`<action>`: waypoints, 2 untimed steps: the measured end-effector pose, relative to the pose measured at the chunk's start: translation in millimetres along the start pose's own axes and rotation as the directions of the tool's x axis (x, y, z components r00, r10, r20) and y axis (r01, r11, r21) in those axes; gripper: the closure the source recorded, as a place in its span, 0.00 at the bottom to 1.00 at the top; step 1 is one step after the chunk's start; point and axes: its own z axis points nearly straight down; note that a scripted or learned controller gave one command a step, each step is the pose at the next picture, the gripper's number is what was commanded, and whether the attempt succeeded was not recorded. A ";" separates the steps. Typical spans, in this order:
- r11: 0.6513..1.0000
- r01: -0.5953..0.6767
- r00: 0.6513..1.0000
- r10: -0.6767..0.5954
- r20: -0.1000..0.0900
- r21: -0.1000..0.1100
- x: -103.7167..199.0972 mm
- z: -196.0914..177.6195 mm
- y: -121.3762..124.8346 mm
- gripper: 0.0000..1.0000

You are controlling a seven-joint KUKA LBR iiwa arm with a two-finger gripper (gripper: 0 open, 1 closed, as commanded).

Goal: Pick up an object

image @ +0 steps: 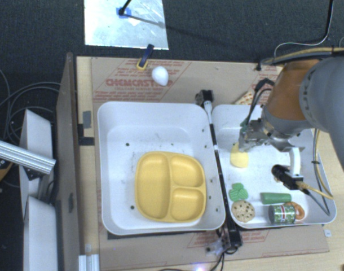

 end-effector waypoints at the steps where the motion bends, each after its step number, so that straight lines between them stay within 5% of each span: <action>1: 1.000 -0.003 1.000 0.003 0.001 0.011 -19.4 -32.2 -66.7 1.00; 2: 1.000 0.001 1.000 -0.001 0.001 0.007 -17.8 -31.0 -63.4 0.00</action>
